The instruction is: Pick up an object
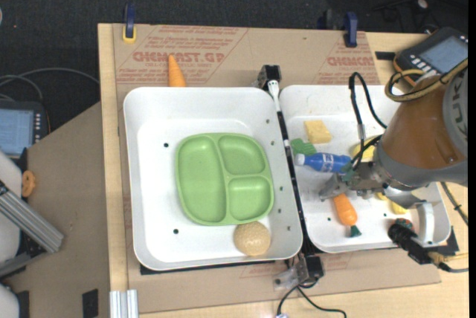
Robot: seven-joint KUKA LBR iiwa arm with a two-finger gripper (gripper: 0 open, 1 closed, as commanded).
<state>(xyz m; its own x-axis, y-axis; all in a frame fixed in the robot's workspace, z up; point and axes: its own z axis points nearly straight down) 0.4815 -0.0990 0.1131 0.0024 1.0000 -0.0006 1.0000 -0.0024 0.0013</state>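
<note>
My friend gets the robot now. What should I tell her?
Claw: low in the right bin, between the blue bottle and the toy carrot; its grip can't be made out.
Also there: a yellow block.
Left bin: green tray, tan ball.
Done: nothing lifted.
Left: grab one thing, lift it.

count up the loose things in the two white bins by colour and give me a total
Green: 2, the divided tray and a small green piece
Yellow: 1, the sponge block
Blue: 1, the bottle
Orange: 1, the toy carrot
Tan: 1, the ball
Total: 6
</note>
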